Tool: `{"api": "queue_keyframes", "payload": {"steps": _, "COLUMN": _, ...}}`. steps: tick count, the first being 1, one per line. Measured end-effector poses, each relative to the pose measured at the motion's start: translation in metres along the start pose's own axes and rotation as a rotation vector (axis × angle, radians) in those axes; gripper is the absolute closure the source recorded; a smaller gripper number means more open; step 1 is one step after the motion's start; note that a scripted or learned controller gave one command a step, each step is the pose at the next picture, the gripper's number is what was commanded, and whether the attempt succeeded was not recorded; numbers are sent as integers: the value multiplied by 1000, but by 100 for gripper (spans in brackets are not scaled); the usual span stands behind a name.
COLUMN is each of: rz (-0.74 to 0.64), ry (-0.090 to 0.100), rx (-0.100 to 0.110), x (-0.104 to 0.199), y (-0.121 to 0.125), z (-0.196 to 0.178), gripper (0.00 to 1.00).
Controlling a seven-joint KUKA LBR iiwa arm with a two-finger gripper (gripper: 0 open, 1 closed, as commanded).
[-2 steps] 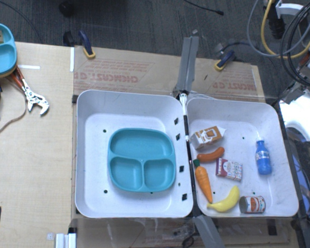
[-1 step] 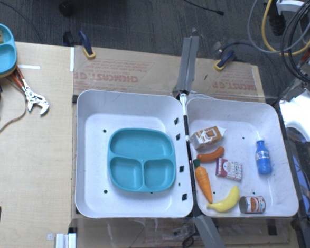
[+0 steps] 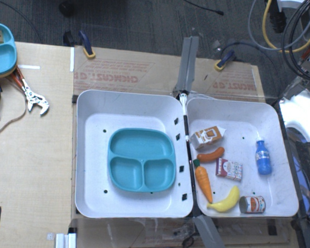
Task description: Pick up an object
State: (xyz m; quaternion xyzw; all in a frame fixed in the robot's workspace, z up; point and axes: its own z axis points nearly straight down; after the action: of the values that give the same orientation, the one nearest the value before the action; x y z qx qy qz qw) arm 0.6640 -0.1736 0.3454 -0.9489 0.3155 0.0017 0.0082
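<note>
You had a pale wooden bench (image 3: 25, 165) with cardboard (image 3: 126, 74) behind two white bins. The left bin (image 3: 85, 142) held a teal tray (image 3: 142, 159) with bare floor all round it. The right bin (image 3: 281, 129) held the pickable things: a carton (image 3: 207, 136), sausage (image 3: 211, 154) and carrot (image 3: 204, 182) close to its left wall, a box (image 3: 229, 169) mid-floor, and a banana (image 3: 225, 201) and can (image 3: 252, 204) along the near edge. A bottle (image 3: 263, 157) lay apart on the right, with open floor above it. A wrench (image 3: 36, 101) lay far left on the bench.
</note>
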Motion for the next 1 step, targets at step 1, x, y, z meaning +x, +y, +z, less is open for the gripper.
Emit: {"api": "queue_keyframes", "payload": {"steps": 1, "rz": -1, "ry": -2, "rx": 4, "x": -1, "y": -3, "z": -8, "gripper": 100}}
